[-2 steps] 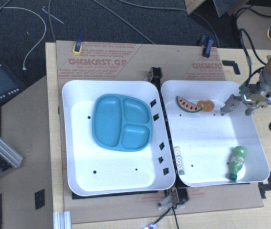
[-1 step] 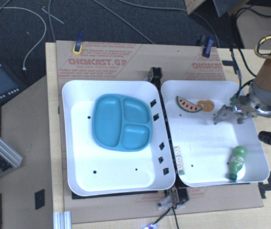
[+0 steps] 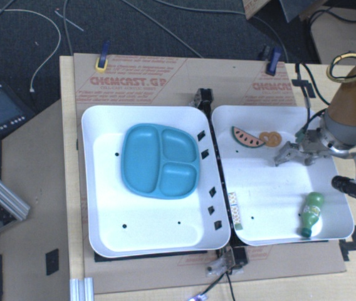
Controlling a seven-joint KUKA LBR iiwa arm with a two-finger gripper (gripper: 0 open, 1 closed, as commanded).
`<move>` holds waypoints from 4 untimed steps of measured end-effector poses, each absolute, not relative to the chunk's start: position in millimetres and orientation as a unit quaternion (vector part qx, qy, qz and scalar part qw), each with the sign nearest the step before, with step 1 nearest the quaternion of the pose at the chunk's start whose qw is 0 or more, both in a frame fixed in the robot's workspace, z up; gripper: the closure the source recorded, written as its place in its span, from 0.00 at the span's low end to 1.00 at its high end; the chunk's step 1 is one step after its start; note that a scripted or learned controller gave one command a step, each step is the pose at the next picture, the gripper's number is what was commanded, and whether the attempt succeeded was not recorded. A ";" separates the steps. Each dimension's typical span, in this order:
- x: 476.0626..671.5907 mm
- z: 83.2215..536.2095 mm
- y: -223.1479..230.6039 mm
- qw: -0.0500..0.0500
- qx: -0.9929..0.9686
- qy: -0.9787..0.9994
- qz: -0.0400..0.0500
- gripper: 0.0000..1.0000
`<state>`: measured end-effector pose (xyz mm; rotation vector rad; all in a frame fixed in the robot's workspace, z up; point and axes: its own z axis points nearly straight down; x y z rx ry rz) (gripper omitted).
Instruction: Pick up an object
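Left of the centre divider (image 3: pixel 210 162), the left bin (image 3: pixel 103 231) holds a blue divided plate (image 3: pixel 160 160) in its upper half, with bare floor below it. Right of the divider, the right bin (image 3: pixel 259 231) holds a watermelon slice (image 3: pixel 247 137) and a round cookie (image 3: pixel 269 139) near its far edge, and a green bottle (image 3: pixel 311 214) at its near right corner. Bare floor lies between them. The gripper (image 3: pixel 289 155) hangs just right of the cookie, jaws spread, pinching nothing.

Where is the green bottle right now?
The green bottle lies in the right bin's near right corner, well below the claw and the watermelon slice.
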<state>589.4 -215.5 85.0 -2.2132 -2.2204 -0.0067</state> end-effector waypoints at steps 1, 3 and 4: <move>589.6 96.6 -217.0 0.001 -0.706 -0.708 -0.001 1.00; 592.5 213.2 -210.9 -0.003 -0.706 -0.708 -0.002 1.00; 594.1 268.3 -211.1 -0.004 -0.706 -0.708 -0.002 1.00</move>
